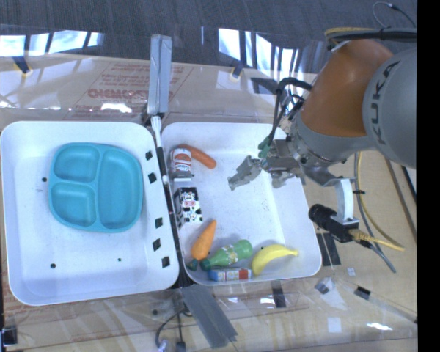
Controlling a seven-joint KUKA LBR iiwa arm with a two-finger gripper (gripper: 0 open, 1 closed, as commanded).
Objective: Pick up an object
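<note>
The grey KUKA arm with its orange band reaches in from the right and carries the two-finger gripper (243,176) above the right shallow white bin (279,139), over its bare middle floor. The fingers look parted with nothing between them, though at this slant the gap is hard to judge — the hand appears open and empty. The step in hand seems to be the approach: no object is chosen by contact yet, and all sit on the bin floor. Candidates lie along the left wall and the near edge: a small orange sausage-shaped toy (202,157) touching a round red-and-white can (181,161), a black-and-white patterned block (188,205) below them, an orange plastic carrot (203,239), a green toy bottle (231,254), a small flat red-and-blue box (229,274) and a yellow plastic banana (273,257). The next move likely calls for shifting over 1 of these and descending. The banana stands somewhat apart from the green bottle, so it offers finger room, but it is near the bin's near rim. The can and block hug the divider wall — tighter. The left shallow white bin (15,218) holds a turquoise 3-compartment plastic tray (97,186), well apart from the gripper.
</note>
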